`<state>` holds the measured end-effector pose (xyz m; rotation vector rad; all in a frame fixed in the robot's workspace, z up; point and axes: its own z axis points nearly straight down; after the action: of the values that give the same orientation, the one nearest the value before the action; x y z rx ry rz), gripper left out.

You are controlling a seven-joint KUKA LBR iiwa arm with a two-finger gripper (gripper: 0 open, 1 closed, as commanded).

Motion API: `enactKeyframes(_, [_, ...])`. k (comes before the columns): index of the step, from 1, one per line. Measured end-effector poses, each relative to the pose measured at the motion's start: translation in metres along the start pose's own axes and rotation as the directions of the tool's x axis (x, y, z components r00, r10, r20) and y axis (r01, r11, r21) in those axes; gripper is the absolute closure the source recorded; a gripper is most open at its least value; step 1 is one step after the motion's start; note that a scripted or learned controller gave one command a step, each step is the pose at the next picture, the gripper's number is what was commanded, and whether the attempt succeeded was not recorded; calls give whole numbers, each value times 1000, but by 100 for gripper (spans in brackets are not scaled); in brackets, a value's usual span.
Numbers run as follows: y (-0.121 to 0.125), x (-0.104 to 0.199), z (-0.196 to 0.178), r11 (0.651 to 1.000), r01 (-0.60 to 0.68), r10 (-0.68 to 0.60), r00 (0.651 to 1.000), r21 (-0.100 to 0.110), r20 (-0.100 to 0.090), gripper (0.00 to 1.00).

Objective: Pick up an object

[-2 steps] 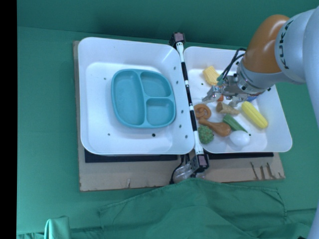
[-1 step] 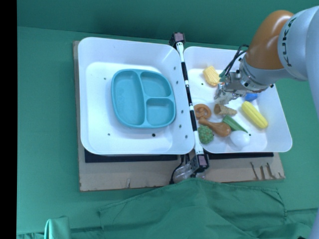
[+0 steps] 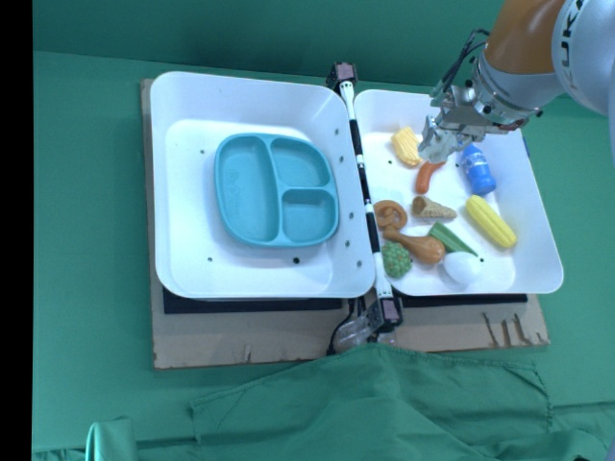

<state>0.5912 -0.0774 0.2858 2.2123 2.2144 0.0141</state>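
We are looking down on two white bins: the left bin (image 3: 183, 113) is carrying a teal divided plate (image 3: 277, 189), and the right bin (image 3: 538, 248) is holding a scatter of toy food. The arm (image 3: 538, 27) is reaching in from the right, and its gripper (image 3: 440, 144) is hanging low over the upper part of the right bin. From this slant we cannot tell how the gripper is set, and nothing is showing in its grasp.

We are judging that the reach is under way and the pick itself is not yet made. The nearest candidates are crowding the tool: a small yellow corn piece (image 3: 406, 147) just to its left, an orange-red chili (image 3: 429, 175) just below it, and a blue bottle (image 3: 477, 169) just to its right. Further down the bin are lying a brown wedge (image 3: 431, 207), a long corn cob (image 3: 490, 221), a pretzel (image 3: 389, 213), a drumstick (image 3: 421, 247), a green pod (image 3: 452, 239), a green cluster (image 3: 396, 259) and a white egg (image 3: 461, 269).

For the next move, we are thinking the gripper needs to settle on one item, most likely the chili or the corn piece, straddle it cleanly without catching a neighbour, close, and lift straight up clear of the bin.
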Motion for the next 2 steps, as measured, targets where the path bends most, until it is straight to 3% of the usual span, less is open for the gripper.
enactKeyframes(1, [-2, -2, 5, 1000, -4, 4, 1000, 10, 0, 0])
enactKeyframes(2, [-23, -65, 83, 1000, -12, 12, 1000, 19, 2, 0])
